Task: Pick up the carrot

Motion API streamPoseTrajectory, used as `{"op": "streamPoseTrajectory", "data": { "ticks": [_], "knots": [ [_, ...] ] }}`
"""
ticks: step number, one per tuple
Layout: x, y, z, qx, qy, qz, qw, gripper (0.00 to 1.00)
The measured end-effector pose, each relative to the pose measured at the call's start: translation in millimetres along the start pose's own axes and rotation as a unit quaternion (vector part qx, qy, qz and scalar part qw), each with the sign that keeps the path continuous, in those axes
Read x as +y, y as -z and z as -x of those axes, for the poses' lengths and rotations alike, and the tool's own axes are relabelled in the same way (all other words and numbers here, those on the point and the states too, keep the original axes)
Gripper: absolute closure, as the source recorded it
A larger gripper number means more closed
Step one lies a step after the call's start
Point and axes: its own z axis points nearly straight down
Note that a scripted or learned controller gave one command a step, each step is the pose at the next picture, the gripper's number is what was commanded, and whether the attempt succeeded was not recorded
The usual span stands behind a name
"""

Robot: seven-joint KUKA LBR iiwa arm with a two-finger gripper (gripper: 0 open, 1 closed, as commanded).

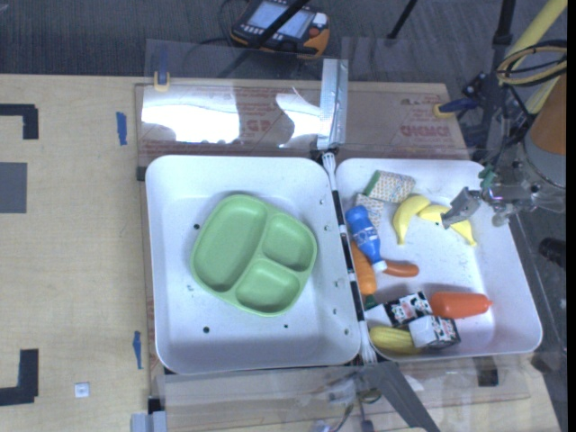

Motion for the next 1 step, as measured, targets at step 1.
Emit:
{"op": "streamPoseTrajectory", "data": {
  "ticks": [1],
  "knots": [
    [-80.1, -97.0, -47.8, 0.000, 0.131, 0.001, 0.9914, 0.00]
  ]
}}
